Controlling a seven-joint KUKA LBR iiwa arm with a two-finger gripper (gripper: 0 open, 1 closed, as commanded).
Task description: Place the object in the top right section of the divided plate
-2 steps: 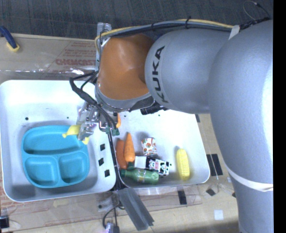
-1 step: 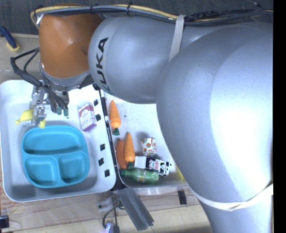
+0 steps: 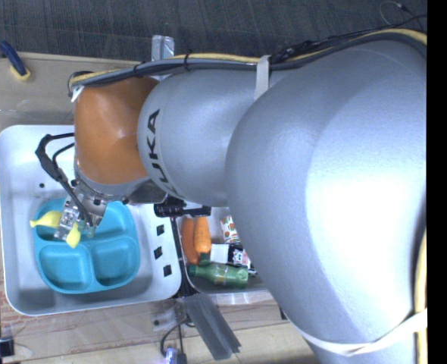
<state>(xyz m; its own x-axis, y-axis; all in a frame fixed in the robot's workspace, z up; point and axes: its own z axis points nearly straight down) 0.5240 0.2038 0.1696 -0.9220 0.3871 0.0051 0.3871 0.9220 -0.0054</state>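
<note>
Left white bin (image 3: 15, 279) holding blue divided plate (image 3: 95, 260). Gripper (image 3: 77, 222) low over plate's upper-left section, yellow banana (image 3: 53, 222) clamped between fingers. Carrot (image 3: 201, 237), green bottle (image 3: 223, 275) in right bin.

Arm (image 3: 284, 173) reaches left — gripper (image 3: 78, 217) pointing down.

Even bright overhead light, soft sheen on arm (image 3: 322, 180), slightly soft focus

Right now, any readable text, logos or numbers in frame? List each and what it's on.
"UKA": large dark letters on the grey robot arm, running sideways; the rest of the brand name is hidden by the arm's curve.
Small printed white carton in the right white bin: markings too small and blurred to read.
Green bottle: no legible label.
</note>
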